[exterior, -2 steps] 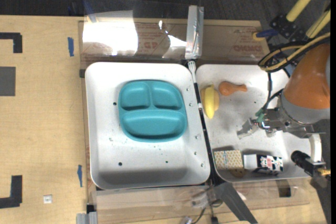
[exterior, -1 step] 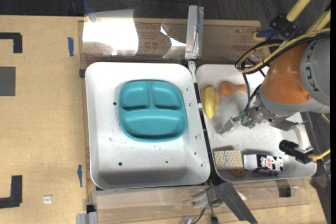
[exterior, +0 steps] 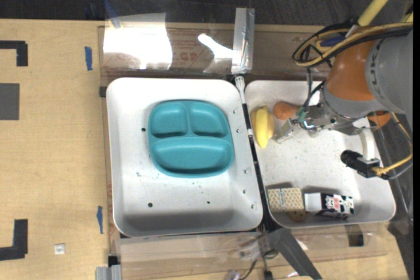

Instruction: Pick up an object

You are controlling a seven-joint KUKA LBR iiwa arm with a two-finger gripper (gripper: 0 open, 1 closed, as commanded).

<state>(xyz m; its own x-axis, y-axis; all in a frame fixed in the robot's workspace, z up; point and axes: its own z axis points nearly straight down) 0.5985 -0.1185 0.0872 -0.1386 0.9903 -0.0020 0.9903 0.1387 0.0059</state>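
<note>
Lying in the right bin (exterior: 377,203) by its left wall, the banana (exterior: 262,127) looks the likeliest pick. Prob light, smooth-skinned, a bit slippery, curved; firm enough w/ a gentle squeeze, best taken across the middle where it's thickest. An orange object (exterior: 284,109) sits just beside it, partly under the arm. Pincer (exterior: 289,131) hovers just right of the banana; can't tell how its jaws stand, nothing visibly held. A patterned box (exterior: 285,199) and a small carton (exterior: 335,204) lie nr the front wall. Left bin (exterior: 125,160) on the desk (exterior: 49,141) has a teal divided plate (exterior: 191,138).
</note>
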